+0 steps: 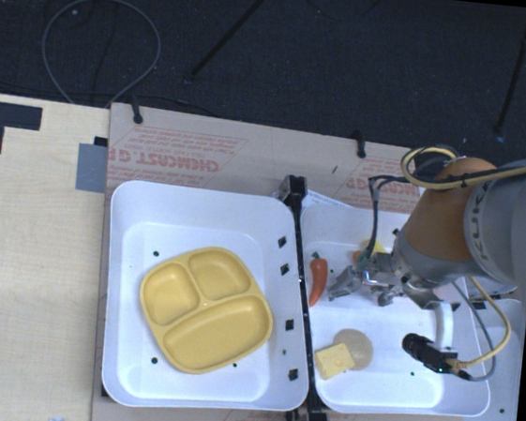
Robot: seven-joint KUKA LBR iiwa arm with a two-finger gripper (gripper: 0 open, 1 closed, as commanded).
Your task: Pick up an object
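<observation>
Sitting left of the black divider (297,284) that separates the two shallow white plastic bins: a yellow three-compartment plastic tray (205,309), flat in the left bin (135,219). Looks light and stiff, but broad and smooth, so probably awkward for a narrow two-finger hold except at a rim.

Just right of the divider, in the right bin (383,398): a small orange-red pepper-shaped toy (317,279) lying lengthwise close beside it. Probably light, firm and rounded, likely to slip; best taken across its narrow middle. Lower and a little further right of the divider: a pale yellow cheese-like wedge block (334,360), touching or overlapping a flat tan disc (356,347). Block looks light, with flat sides offering a straightforward pinch; disc looks too thin to get under easily.

Further right again: the two-finger gripper (344,285), low over the bin, near the pepper toy but apart from it. Jaws too cluttered with cables and metal to judge; cannot tell how far open, and nothing seen between them. No object lifted yet.
</observation>
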